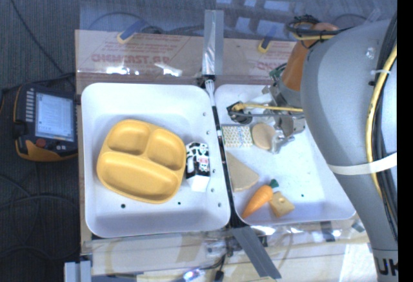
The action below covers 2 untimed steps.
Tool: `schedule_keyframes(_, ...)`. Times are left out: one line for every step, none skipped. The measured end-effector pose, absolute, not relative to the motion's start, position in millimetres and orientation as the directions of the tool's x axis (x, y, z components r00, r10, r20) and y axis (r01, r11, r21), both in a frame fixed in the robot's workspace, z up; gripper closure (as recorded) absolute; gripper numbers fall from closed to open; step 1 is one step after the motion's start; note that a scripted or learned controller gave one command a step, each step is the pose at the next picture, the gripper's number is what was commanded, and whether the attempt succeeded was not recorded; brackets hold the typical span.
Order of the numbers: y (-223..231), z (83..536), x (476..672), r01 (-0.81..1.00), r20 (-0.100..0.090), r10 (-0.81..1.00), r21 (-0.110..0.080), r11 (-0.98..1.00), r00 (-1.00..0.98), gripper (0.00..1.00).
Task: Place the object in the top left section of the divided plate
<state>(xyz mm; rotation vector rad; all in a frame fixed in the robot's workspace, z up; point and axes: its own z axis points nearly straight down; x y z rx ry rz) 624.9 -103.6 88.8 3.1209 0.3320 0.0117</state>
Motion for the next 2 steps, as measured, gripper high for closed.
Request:
schedule_keyframes(-200, 88, 633.2, 0.252, 0.003, 0.252, 0.004, -0.968, 0.968, 1.0)
schedule_keyframes(-196, 109, 660.5, 0.209, -0.004, 0.209, 0.0, -0.978, 0.978, 1.0)
